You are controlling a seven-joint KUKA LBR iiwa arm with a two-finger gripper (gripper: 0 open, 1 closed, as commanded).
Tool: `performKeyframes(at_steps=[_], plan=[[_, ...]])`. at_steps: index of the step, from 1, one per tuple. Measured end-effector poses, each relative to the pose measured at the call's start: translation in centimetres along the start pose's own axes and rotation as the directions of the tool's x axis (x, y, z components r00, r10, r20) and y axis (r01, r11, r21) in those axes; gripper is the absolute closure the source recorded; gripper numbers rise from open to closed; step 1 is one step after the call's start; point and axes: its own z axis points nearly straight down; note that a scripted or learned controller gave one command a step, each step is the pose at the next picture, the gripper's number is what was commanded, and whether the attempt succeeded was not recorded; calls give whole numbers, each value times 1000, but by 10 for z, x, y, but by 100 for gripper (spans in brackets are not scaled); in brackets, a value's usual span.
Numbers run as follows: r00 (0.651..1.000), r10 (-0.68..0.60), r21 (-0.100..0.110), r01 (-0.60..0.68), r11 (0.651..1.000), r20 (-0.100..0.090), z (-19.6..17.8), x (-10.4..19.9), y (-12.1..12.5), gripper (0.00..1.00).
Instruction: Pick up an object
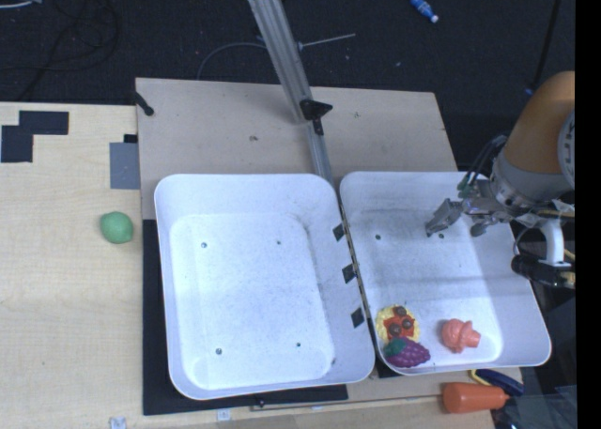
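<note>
Pink toy (459, 334) lies apart from the hand (441, 222), whose finger state I cannot tell.

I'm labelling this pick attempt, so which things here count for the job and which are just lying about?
For the job: the hand over the right bin; in that bin's near end, the pink toy and the fruit cluster.

Lying about: green ball on the bench, orange object in front of the bin, blue item on the floor, left bin.
</note>
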Motion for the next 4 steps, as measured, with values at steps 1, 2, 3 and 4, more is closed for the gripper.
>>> performKeyframes(at_steps=[1, 2, 3, 4], plan=[[1000, 0, -4, 0, 1000, 1, -13, -1, 1, 100], [1000, 0, -8, 0, 1000, 2, -62, 6, 9, 100], [1000, 1, -8, -1, 1000, 2, -114, 5, 9, 100], [1000, -3, -4, 3, 1000, 1, -121, 57, 13, 100]])
